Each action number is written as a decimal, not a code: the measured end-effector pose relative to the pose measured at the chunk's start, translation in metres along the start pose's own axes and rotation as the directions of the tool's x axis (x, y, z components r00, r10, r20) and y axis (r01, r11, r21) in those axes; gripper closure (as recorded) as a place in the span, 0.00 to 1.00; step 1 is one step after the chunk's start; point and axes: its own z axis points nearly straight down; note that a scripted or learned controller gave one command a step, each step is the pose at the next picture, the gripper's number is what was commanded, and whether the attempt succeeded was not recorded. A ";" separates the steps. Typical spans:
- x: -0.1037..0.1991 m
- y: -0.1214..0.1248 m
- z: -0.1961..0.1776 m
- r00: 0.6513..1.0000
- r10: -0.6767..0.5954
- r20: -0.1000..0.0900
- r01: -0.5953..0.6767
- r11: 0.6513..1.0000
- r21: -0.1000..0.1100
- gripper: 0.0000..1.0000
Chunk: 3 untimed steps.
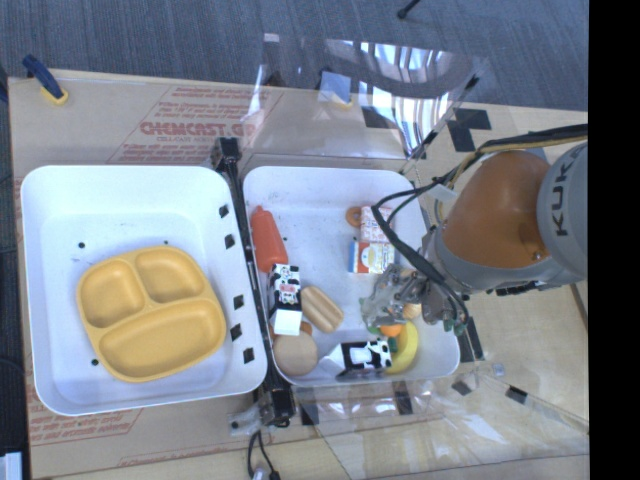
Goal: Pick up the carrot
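Directly under pincer (392, 306), carrot (391, 328), touching

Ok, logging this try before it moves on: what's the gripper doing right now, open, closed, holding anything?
Gripper: low in the right bin, beside the banana; open or shut cannot be told, and no carrot is seen held.

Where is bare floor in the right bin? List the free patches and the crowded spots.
In the right bin, the floor is bare along the far wall, above the carrot and the small carton, and in a strip between those two. The near end is crowded: milk carton, bread roll, egg, banana, gripper.
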 end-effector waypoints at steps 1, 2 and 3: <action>0.000 0.000 0.001 1.000 -0.001 -0.002 0.001 1.000 0.000 0.00; -0.001 0.013 0.031 0.998 -0.057 0.024 0.057 0.998 0.011 0.00; -0.005 0.015 0.017 0.997 -0.065 0.031 0.064 0.998 0.013 1.00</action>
